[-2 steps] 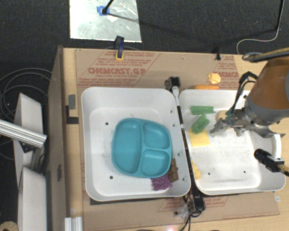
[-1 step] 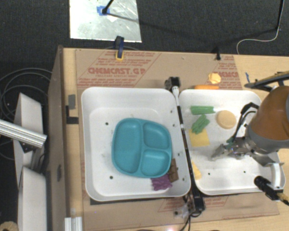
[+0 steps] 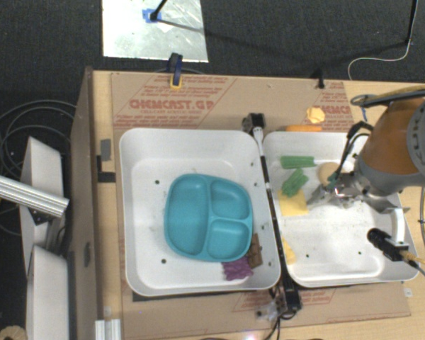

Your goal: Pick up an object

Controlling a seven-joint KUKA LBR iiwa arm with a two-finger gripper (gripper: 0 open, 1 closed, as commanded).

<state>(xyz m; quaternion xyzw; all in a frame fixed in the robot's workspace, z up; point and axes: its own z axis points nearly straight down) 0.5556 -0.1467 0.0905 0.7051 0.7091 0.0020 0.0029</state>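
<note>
In the right bin (image 3: 340, 261) lie a long green piece (image 3: 297, 162), a shorter green piece (image 3: 295, 183), a pale yellow wedge (image 3: 292, 205) and a small yellow bit (image 3: 288, 250) by the left wall. My gripper (image 3: 324, 194) is low in this bin, just right of the yellow wedge and the shorter green piece. A beige round item (image 3: 329, 171) shows partly behind the gripper. The grey arm with its orange band (image 3: 393, 144) covers the bin's right side.
The left bin (image 3: 145, 154) holds a blue divided plate (image 3: 209, 217), with a purple item (image 3: 235, 268) and a brown item (image 3: 256, 252) at its lower right. An orange item (image 3: 304, 127) rests on the right bin's far rim. Cables hang by the arm.
</note>
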